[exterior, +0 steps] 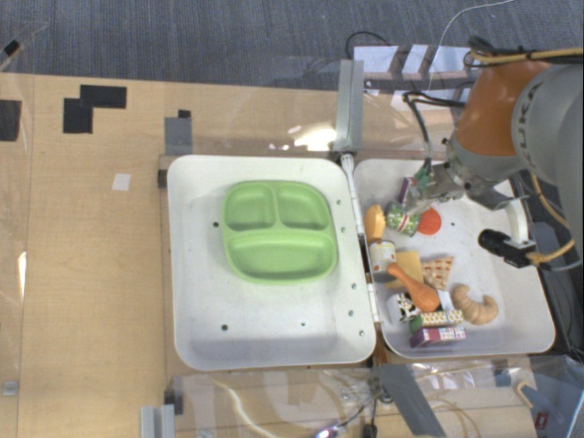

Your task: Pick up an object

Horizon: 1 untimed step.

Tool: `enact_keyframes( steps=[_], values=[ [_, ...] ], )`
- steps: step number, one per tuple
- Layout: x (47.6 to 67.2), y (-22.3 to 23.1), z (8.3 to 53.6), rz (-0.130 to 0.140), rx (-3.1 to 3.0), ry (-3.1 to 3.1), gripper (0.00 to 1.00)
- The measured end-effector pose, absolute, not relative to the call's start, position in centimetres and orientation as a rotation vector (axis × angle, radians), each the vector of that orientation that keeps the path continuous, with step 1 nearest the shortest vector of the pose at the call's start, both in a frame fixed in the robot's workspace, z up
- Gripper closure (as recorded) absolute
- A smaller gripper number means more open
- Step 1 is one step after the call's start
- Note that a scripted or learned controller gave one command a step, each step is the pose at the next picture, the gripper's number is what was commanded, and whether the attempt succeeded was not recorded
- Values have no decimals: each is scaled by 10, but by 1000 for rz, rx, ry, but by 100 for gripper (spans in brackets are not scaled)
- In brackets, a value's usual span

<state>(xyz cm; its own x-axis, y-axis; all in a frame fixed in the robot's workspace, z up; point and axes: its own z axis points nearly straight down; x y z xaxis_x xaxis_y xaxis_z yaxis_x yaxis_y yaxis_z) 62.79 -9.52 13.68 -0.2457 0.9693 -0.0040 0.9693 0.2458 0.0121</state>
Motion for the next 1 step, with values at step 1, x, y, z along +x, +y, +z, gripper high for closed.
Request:
enact_keyframes(
  steps=[1],
  values=[
    [626,-95,134,6,1926,2474,0]
  ],
)
